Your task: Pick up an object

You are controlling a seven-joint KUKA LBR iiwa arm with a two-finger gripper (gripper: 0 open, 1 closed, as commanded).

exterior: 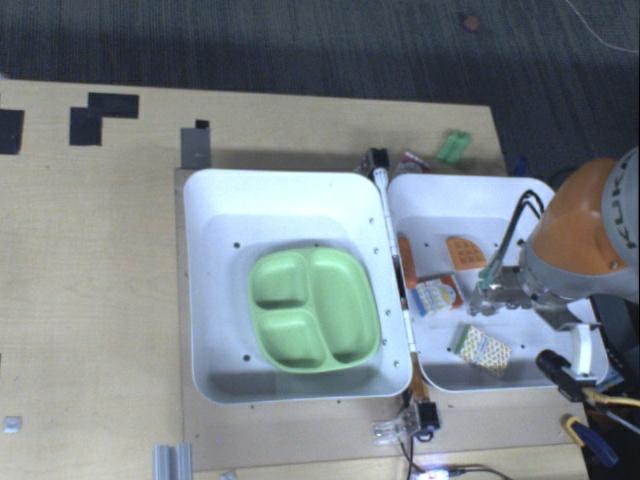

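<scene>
The right bin [450, 203] holds several small items: an orange packet [464, 252], a blue and white packet [434, 295], a thin orange stick [404, 258] along the left wall and a patterned green and white pouch [483, 349]. My gripper [487, 299] hangs low over the middle of this bin, between the blue packet and the pouch. The grey wrist with its orange band [580, 230] covers the bin's right part. Nothing shows between the fingers from this angle.
The left bin [215, 218] holds a green divided tray [314, 306]. A green object [453, 147] and a small dark item [377, 158] lie on the bench behind the bins. Black tape patches [100, 116] mark the far left of the bench.
</scene>
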